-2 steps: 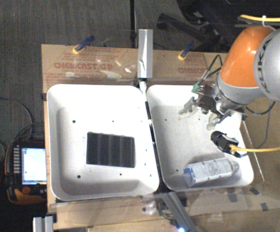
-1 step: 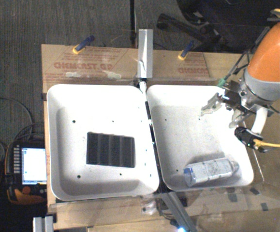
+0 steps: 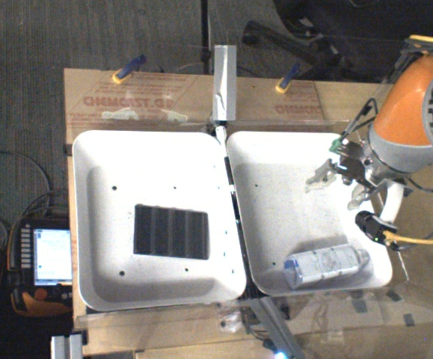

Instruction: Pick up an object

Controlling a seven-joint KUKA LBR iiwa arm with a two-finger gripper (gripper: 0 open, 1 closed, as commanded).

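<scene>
A clear plastic bottle (image 3: 327, 264) with a pale label lies on its side in the right bin (image 3: 268, 170), close to the front wall. A dark ribbed rectangular pad (image 3: 171, 232) lies flat in the middle of the left bin (image 3: 96, 163). My gripper (image 3: 340, 185) hangs over the right side of the right bin, above and behind the bottle and apart from it. Its two pale fingers (image 3: 321, 175) stand spread, open, with nothing between them. The orange band of the arm (image 3: 407, 111) sits just behind it.
A metal post (image 3: 223, 88) stands behind the seam between the bins. Two clamps (image 3: 129, 68) hold the cardboard backing (image 3: 164, 99) at the rear. A teach pendant (image 3: 44, 256) lies on the floor to the left. A yellow cable (image 3: 414, 240) trails off the wrist.
</scene>
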